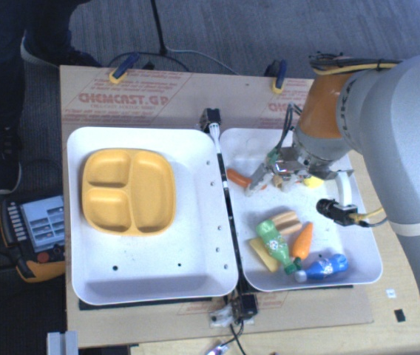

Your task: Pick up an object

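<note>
the two-finger gripper (263,179), fingers spread, beside a small orange sausage-shaped toy (237,176); the brown board (121,99) reads "chemcast gp".

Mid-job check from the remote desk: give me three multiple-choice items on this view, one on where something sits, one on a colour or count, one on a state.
1. Where does the yellow divided plate lie?
A. in the left bin
B. in the right bin
C. on the floor

2. How many compartments does that plate have?
A. two
B. three
C. five

3. How does the gripper stand?
A. over the left bin
B. low over the right bin, near a small orange piece
C. raised off beyond the bench

Answers: 1 A, the plate rests on the left bin floor. 2 B, one long section and two smaller ones show. 3 B, its fingers hang at the right bin's upper left, while the green bottle, carrot and blue bottle lie lower down.
</note>
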Action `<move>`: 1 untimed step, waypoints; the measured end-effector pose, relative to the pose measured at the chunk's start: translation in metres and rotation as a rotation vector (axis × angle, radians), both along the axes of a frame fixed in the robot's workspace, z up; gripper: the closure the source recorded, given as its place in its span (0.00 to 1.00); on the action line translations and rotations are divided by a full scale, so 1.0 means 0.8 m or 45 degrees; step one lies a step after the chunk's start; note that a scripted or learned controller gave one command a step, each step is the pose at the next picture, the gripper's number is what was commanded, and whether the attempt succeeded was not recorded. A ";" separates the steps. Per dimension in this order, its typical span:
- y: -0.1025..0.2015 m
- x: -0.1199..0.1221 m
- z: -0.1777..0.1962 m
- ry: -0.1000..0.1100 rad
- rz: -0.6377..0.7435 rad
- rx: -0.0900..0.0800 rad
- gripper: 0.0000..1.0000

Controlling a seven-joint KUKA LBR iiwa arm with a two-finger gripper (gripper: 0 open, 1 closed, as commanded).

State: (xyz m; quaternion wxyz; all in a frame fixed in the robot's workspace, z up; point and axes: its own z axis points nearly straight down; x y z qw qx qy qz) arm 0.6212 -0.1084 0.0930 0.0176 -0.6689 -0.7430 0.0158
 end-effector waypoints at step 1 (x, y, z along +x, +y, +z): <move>0.006 0.031 0.000 -0.076 0.138 -0.009 0.00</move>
